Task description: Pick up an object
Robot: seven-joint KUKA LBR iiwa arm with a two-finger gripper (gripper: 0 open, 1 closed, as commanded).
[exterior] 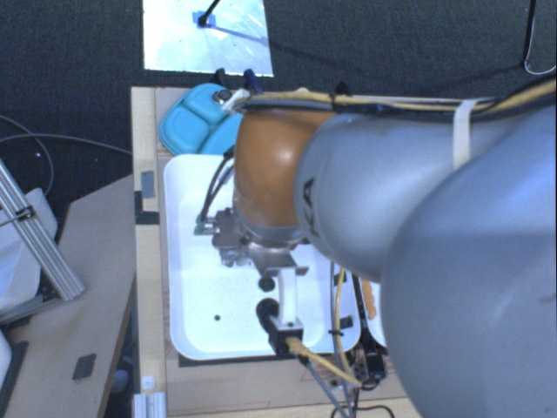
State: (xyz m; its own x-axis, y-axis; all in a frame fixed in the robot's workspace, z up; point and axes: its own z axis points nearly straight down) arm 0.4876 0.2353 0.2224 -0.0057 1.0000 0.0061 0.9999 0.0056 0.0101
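My hand [246, 249] hangs low over the middle of the white bin [187, 259], and I cannot tell if it is open or shut, because my big grey and orange arm [365, 198] is in the way (it hides a lot). I see nothing held in my hand. The blue thing [196, 122] is well away from my hand, up at the far end of the bin, close by the bin's far rim. I cannot tell if it sits inside the bin or just past the rim on the bench [146, 259]. It is light blue, round and smooth, with soft bumps like a little pillow, and a bit of white shows at its top edge. On the bin floor near my hand there is a tiny dark spot [218, 318], too small to tell what it is. A thin strip of an orange thing [370, 300] peeks out beside my arm.
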